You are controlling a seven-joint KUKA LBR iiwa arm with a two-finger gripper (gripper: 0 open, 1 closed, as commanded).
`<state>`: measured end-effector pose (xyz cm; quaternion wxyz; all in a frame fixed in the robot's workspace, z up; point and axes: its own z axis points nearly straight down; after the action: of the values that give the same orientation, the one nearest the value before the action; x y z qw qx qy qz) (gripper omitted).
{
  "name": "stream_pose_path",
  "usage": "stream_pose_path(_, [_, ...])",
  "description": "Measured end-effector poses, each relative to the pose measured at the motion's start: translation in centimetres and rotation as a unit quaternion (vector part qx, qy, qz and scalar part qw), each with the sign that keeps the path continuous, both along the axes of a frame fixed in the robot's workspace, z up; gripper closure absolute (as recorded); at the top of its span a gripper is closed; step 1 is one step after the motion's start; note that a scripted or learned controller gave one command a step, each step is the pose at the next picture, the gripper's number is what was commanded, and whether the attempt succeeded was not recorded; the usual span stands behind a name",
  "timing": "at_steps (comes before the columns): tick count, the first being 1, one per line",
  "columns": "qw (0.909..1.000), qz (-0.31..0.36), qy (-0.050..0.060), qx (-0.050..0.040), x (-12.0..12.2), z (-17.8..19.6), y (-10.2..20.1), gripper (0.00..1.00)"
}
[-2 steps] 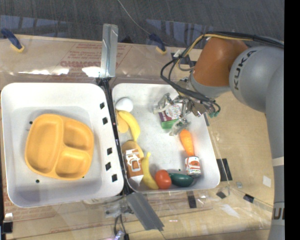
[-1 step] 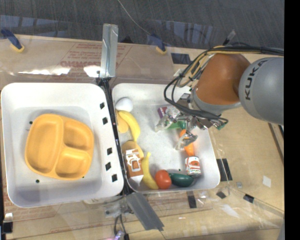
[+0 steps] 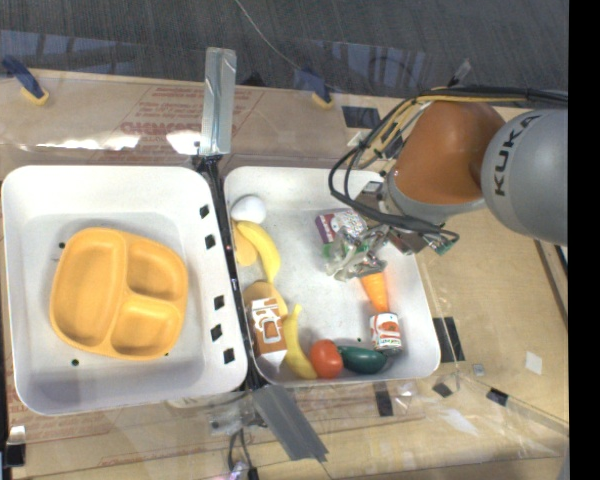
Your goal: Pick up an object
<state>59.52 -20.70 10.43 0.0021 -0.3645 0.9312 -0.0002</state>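
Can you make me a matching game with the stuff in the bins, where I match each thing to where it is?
Things:
1. yellow divided plate
2. white ball
3. carrot
4. tomato

Places:
A. by the right bin's front wall, beside a dark green vegetable
B. lying in the left bin
C. top left corner of the right bin, above a banana
D. just below the gripper, above a small red-labelled can

Pairs: 1-B, 2-C, 3-D, 4-A
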Motion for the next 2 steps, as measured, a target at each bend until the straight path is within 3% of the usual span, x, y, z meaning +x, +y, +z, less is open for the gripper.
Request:
stream_pose_path(1, [0.9998,-0.022,-0.005,-0.0023,3.5,15.1,2.5,1.00])
stream_pose_path(2, [0.9923,0.124,0.004,0.0007,2.5,5.4,6.0,1.00])
